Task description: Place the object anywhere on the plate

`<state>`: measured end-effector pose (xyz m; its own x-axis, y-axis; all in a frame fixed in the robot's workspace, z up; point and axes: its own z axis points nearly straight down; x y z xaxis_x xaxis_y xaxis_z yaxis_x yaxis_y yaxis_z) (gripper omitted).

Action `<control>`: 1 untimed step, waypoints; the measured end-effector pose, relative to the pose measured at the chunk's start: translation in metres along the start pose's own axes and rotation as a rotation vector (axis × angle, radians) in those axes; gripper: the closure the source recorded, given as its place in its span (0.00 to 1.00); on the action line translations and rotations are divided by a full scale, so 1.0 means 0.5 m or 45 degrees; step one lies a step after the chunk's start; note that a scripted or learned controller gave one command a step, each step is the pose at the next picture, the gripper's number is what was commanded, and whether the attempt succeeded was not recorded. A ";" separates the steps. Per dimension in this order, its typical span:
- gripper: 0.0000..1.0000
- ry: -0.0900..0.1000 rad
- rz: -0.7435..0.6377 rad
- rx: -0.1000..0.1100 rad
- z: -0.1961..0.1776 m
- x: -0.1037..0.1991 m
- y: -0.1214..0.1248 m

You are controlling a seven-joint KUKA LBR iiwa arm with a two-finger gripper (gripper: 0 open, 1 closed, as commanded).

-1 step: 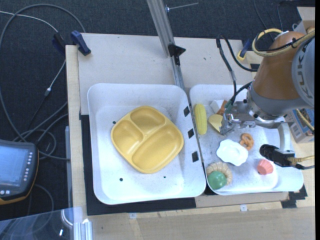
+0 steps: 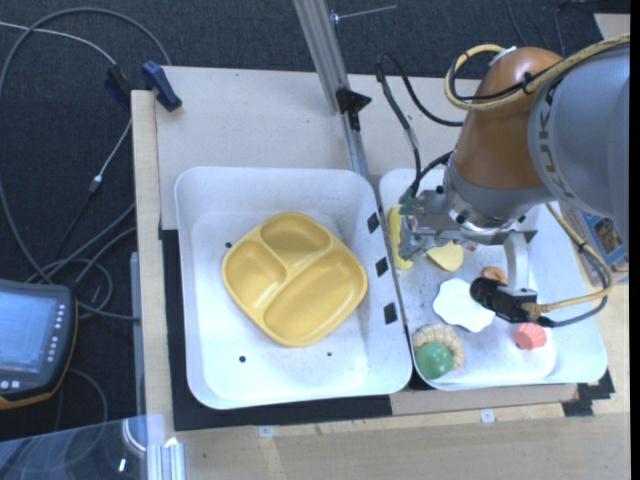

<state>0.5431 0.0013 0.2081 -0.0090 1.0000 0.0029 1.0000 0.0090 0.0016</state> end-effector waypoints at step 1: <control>1.00 0.000 0.001 -0.002 -0.031 0.114 0.020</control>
<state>0.5523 0.0583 0.2238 -0.0083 1.0000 0.0032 1.0000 0.0083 0.0030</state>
